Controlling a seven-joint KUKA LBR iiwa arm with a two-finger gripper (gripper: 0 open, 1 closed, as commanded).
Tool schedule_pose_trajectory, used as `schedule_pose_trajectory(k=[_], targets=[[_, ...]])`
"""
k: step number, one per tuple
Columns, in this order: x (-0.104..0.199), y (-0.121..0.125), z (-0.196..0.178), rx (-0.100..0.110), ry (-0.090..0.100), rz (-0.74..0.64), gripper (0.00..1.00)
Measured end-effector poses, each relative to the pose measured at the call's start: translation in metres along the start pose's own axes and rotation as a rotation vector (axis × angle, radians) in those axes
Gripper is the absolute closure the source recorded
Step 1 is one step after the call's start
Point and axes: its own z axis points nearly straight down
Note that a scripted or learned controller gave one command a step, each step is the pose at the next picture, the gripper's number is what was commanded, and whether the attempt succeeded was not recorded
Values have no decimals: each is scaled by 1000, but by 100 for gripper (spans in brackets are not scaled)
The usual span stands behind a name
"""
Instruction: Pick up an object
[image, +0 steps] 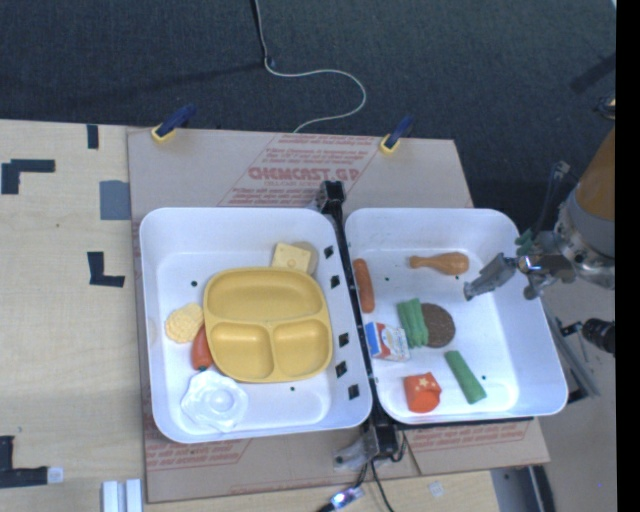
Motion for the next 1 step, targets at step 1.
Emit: schedule_pose_trajectory(k=[1], targets=[[-2,-9,48,3,0,1,0]])
